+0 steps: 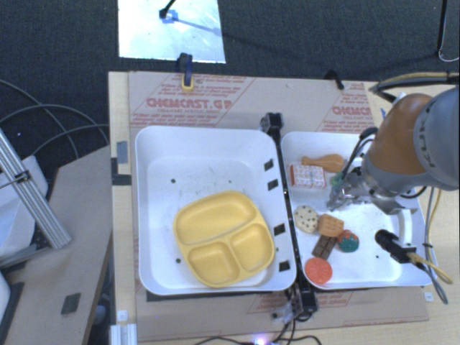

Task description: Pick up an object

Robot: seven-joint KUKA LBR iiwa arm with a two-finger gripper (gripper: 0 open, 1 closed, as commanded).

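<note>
The round red-orange toy tomato [318,270] is lying nearest the camera, at the front edge of the right white plastic bin [359,277]. I am taking this tomato as my landmark. Just behind it a brown chocolate-bar piece [325,246] is resting, and to the right of that a small teal and red round toy [348,241]. Further behind, a tan square cracker [330,226] and a pale round cookie with dark chips [305,218] are sitting close together. Well behind the tomato, a white and red wafer block [307,176] and a tan drumstick-shaped piece [325,162] are lying near the bin's back wall. Far to the tomato's left, the left white bin [162,157] is holding one yellow three-compartment plastic tray [224,237].

My gripper [339,197] is hovering low behind the cracker. I cannot tell how it is set, and I am seeing nothing carried in it. So, in my judgement, the pick is not yet done: choosing, closing and lifting are all remaining.
</note>
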